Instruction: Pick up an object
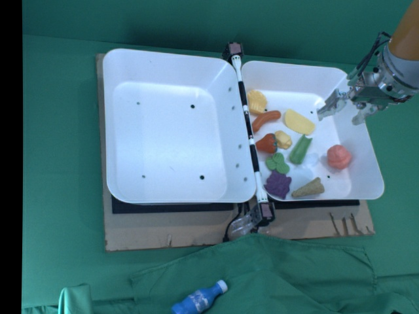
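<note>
The right bin [366,175] holds several toy foods: a yellow slab [298,122], an orange sausage [266,120], a yellow ridged piece [257,101], a red piece [266,142], a green cucumber [300,149], a pink-red round fruit [339,156], purple grapes [277,184] and a tan cone [308,188]. My gripper [344,112] hangs above the bin's far right part. It is open with nothing between its fingers. Its left fingertip [326,110] is just right of the yellow slab, raised off the bin floor.
The left bin [170,136] sits beside the right one, with a black and white divider bar [245,120] between them. A blue bottle [200,298] lies on the green cloth at the front. Cardboard [163,234] underlies both bins.
</note>
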